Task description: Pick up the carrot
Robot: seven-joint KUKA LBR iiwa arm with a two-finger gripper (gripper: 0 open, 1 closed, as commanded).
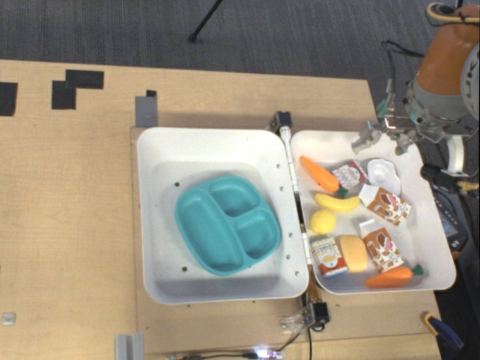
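Two orange carrots lie in the right bin (444, 255). One carrot (319, 173) is at the bin's back left, lying slantwise beside a small red-and-white pack (349, 175). The other carrot (390, 277), with a green top, rests along the front rim. My gripper (385, 139) hangs over the bin's back right rim, up and to the right of the first carrot and well apart from it. Its fingers (367, 139) are spread open with nothing between them.
The right bin also holds a banana (337, 202), a lemon (322, 222), a yellow block (355, 253), a white cup (382, 172) and several small cartons. A teal divided plate (226, 223) sits in the left bin (157, 201). Cables hang at the right.
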